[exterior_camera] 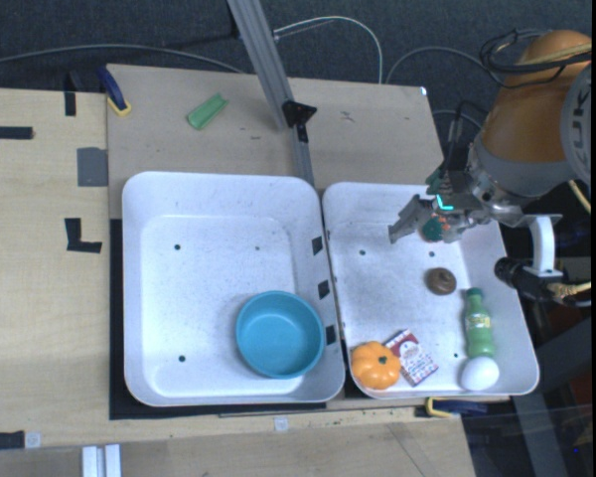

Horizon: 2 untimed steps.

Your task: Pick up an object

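My gripper (432, 225) hangs over the upper part of the right bin (377, 266), open, with its grey fingers (404, 224) spread wide. A small teal object (434, 231) shows in the gap between them; I cannot tell whether either finger touches it. Lower in the same bin lie a brown round object (440, 281), a green bottle (478, 322), a white egg-like ball (479, 374), an orange pumpkin-shaped toy (376, 366) and a red-and-white packet (412, 356). The left bin (179, 256) holds a blue bowl (277, 334) near its front right corner.
A grey pole (268, 53) slants across the bench behind the bins. A green block (207, 111) lies on the bench beyond the left bin. Cables loop at the back right, near the arm's orange band (536, 97).
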Available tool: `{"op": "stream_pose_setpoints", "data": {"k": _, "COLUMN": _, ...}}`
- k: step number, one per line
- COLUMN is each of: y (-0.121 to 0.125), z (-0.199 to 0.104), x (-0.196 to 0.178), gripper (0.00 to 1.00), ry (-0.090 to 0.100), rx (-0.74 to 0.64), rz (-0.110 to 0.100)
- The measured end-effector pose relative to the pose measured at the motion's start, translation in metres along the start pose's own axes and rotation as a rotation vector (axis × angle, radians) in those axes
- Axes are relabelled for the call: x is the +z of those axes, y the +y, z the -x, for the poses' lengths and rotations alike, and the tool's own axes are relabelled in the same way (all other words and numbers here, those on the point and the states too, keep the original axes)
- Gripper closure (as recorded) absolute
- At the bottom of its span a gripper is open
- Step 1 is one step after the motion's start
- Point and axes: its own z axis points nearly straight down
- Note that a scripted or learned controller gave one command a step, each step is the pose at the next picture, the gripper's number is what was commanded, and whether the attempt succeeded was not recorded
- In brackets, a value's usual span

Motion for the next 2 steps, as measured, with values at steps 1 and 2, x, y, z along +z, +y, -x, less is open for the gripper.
{"op": "stream_pose_setpoints", "data": {"k": 1, "y": 0.000, "z": -0.001, "x": 0.044, "gripper": 0.00, "ry": -0.001, "rx": 0.001, "rz": -0.004}}
{"op": "stream_pose_setpoints", "data": {"k": 2, "y": -0.005, "z": 0.006, "x": 0.104, "gripper": 0.00, "ry": 0.000, "rx": 0.002, "rz": -0.007}}
